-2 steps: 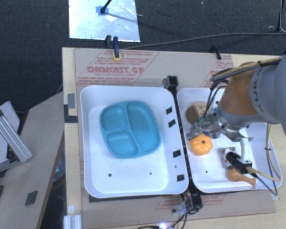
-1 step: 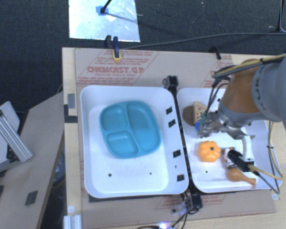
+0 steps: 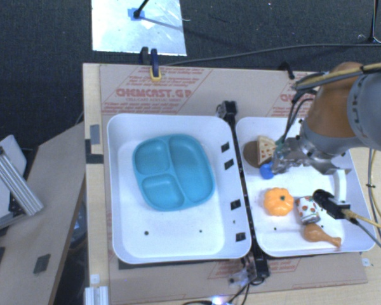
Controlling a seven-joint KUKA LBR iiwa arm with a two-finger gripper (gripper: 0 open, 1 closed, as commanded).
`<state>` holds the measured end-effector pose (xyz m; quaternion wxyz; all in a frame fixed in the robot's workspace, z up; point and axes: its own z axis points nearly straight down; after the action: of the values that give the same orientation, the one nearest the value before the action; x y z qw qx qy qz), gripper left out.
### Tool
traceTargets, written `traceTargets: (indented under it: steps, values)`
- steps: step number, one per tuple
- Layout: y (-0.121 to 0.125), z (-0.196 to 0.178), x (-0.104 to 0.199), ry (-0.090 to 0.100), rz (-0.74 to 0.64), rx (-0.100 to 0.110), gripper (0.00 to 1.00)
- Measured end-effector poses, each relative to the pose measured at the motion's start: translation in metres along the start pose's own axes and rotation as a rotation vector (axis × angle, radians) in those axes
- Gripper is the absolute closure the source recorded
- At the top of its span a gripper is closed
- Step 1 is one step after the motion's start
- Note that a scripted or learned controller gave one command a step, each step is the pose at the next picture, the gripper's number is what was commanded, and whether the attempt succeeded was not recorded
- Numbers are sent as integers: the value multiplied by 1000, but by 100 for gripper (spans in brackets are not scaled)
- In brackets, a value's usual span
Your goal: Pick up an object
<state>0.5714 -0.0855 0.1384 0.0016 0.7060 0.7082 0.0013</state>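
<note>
Two white bins sat side by side on the bench. The left bin (image 3: 117,189) held a blue plate (image 3: 173,171) with three parts, and the plate lay flat near the middle.

The right bin (image 3: 286,237) held the small toys. A tan wedge (image 3: 265,147) with little holes lay near the back left corner of that bin, leaning on a brown round thing (image 3: 251,152). A little blue thing (image 3: 266,169) lay just in front of the wedge. An orange pumpkin (image 3: 279,201) sat nearer the front. Just beside the pumpkin, on its right, stood a small white cup (image 3: 307,210) with red spots. A tan drumstick (image 3: 321,234) lay on its side near the front, just beside the cup.

The grey arm came in from the right, over the right bin. The gripper (image 3: 280,162) hung low over the back left part of that bin, just beside the little blue thing and the wedge. It was too small and dark to tell if the gripper was spread apart or squeezed together. Nothing could be seen held in it. The pumpkin, the cup and the drumstick all lay apart from the gripper.
</note>
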Motion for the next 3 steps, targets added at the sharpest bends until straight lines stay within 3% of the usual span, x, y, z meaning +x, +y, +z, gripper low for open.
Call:
traceTargets:
  steps: [2,3]
  values:
    - [1,-91,-9,0,-1,-1,100]
    - [-2,-100,39,2,-5,1,100]
